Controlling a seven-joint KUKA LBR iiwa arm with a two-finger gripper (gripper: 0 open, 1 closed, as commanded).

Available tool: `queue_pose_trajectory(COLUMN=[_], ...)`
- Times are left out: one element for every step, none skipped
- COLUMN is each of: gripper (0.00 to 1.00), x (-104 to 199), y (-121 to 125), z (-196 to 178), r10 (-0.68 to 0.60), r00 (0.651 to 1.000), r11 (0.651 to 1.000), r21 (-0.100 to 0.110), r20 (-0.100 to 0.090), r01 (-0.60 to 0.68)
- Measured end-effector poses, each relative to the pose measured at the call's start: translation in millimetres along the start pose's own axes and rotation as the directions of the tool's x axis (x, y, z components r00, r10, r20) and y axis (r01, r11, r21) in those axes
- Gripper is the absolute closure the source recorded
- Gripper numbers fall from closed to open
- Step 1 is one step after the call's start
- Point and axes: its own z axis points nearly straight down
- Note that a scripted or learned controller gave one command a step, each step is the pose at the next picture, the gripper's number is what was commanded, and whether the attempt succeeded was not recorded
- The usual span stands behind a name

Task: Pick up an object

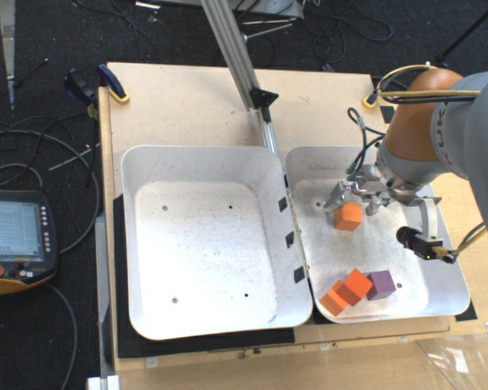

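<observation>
Nearest, at five o'clock in the right bin (451,295), two orange blocks (346,291) touch a purple cube (381,283); up at two o'clock the gripper (356,195), fingers apart, straddles an orange cube (348,216), so descend squarely before closing

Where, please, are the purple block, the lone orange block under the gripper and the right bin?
Purple block (381,283), camera view, top face.
Lone orange block (348,216), camera view, front face.
Right bin (449,302), camera view, near-right rim.
</observation>
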Motion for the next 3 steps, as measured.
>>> queue_pose_trajectory(gripper=[0.0,0.0,0.0], x=[31,-22,22], y=[-34,-22,-10], z=[14,-23,14], r10=[-0.002,0.002,-0.007], r00=[1.0,1.0,1.0], r11=[1.0,1.0,1.0], r21=[-0.014,-0.012,-0.008], r20=[0.004,0.004,0.001], r01=[0.002,-0.002,0.007])
